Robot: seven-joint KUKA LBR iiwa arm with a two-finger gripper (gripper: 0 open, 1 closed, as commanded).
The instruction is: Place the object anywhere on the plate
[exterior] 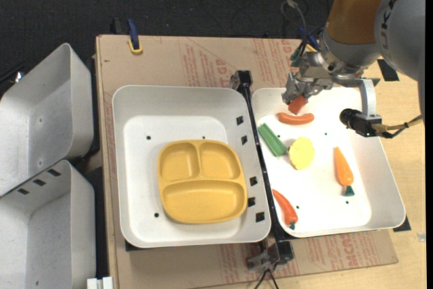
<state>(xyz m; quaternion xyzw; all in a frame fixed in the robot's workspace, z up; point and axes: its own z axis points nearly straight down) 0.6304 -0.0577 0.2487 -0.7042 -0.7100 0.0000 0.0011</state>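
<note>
The yellow plate (201,181) lies in the left bin (128,145), its three compartments bare; everything else can be placed against it. In the right bin (385,199), to the right of the plate, the gripper (298,99) hangs low at the far corner, and a small red piece (296,105) shows at its tip, just above a red sausage (296,118). Whether the red piece sits between the fingers or merely lies beneath them cannot be told, nor how wide the fingers stand; the wrist and its fittings cover them.

Nearer the plate lie a green stick (272,139) and a yellow round (302,153); further right an orange carrot (344,170); a red chilli (285,207) sits by the divider, level with the plate's near edge.

Judged from this, the step in hand is the pick, with the red piece the likely object; nothing rests on the plate yet. To do it well: close squarely on the piece alone, keeping clear of the sausage touching or nearly touching it; lift straight up before travelling; clear the raised divider and its black clips (241,120); come down over the plate's middle, where any compartment will do, and release low so the piece does not roll off.

The arm (369,3) is cut off at the right edge; the red piece's full shape is hidden.
</note>
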